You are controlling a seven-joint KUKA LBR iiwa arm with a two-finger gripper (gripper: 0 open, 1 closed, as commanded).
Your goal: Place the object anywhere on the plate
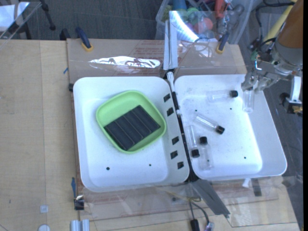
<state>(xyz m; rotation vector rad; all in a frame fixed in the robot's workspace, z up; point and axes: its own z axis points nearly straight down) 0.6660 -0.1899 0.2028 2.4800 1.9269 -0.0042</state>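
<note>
Clear vials lie in the right bin while the end effector (pixel 249 96) hangs over that bin's far right rim.

The square lime-green plastic plate (pixel 107 110), carrying a dark ribbed mat (pixel 131 127), sits in the left white bin (pixel 91 165). Four clear cylindrical black-capped vials (pixel 210 124) lie scattered in the right white bin (pixel 262 148). The end effector appears to carry a clear vial; its opening cannot be told.
</note>
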